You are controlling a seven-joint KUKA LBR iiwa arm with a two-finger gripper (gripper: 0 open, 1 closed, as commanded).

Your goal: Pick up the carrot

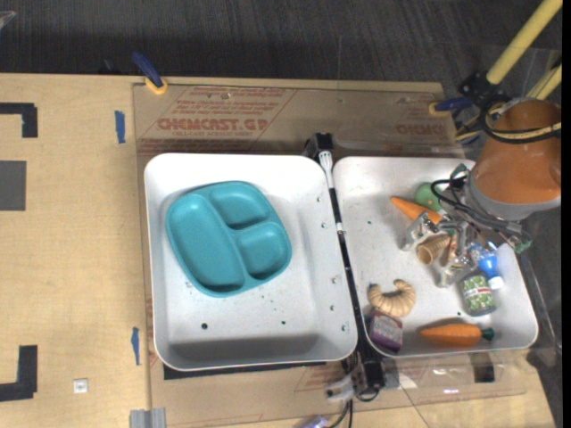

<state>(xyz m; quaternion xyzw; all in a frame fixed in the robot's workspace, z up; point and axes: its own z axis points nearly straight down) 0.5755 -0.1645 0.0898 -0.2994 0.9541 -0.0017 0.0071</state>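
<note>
A robotics lab: taped bench (pixel 71 239), clamped white bins (pixel 241 350), toy food.

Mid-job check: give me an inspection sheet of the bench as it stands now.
Surface: two white bins; left bin holds a teal divided plate.
Job's things: carrot lies at right bin's front edge; a second orange carrot-like piece sits near the gripper.
Clutter: croissant, purple item, small bottle.
Grippers: gripper low in right bin, away from the front carrot.
Cables: black cable at wrist.
Surroundings: blue clamps, yellow pole.
</note>
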